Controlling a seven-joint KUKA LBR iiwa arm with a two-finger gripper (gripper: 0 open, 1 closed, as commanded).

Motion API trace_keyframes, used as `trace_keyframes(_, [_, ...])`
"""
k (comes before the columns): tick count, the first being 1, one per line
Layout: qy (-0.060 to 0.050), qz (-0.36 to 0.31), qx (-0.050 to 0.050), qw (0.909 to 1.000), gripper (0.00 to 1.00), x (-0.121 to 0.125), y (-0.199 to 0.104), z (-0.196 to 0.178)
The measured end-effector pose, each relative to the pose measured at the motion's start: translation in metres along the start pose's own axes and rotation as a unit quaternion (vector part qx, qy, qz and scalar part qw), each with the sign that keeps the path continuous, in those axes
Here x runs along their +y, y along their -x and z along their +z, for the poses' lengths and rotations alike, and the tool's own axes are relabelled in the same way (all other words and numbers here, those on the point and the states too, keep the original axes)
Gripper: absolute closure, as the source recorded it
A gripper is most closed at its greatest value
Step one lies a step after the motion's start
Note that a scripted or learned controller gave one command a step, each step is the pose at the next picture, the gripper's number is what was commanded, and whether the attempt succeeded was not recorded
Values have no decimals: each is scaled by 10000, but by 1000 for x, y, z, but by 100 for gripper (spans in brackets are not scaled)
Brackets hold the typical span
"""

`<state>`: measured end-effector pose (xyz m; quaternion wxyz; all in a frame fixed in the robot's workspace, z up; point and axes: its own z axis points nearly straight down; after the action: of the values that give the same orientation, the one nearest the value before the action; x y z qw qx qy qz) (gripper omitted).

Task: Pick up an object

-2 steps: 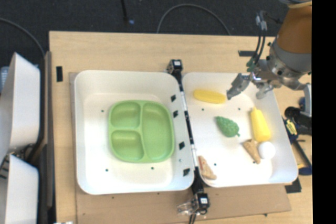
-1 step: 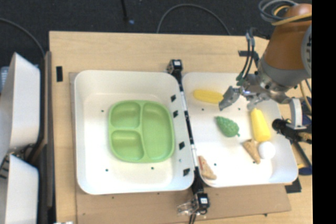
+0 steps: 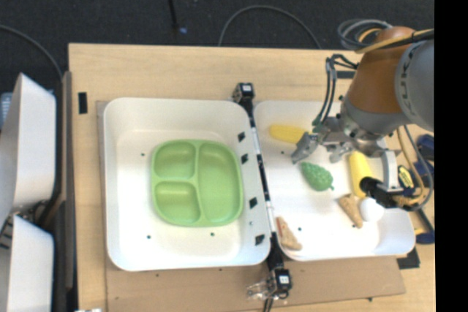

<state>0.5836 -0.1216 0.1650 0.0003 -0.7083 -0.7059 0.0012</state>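
green toy (image 3: pixel 317 176) just below spread, unladen gripper (image 3: pixel 322 148) in right bin (image 3: pixel 395 241)

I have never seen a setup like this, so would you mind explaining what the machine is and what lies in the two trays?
This is one camera fixed above a wooden bench, looking down at a slant. The grey robot arm with an orange band reaches in from the right; its gripper hangs over the right shallow white bin, and nothing shows between its jaws. That bin holds a yellow corn-like toy, a green bumpy toy, a yellow banana-shaped toy, a tan piece by the divider, and another tan piece with a white object. The left white bin holds a light green divided plastic plate.
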Motion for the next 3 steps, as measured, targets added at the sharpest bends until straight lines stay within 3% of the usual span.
trace_keyframes(1, [2, -1, 1, 10000, 0, -5, -5, 46])
trace_keyframes(2, [29, 25, 4, 10000, 100, -4, -4, 33])
trace_keyframes(3, [42, -29, 2, 10000, 100, 0, -13, -18])
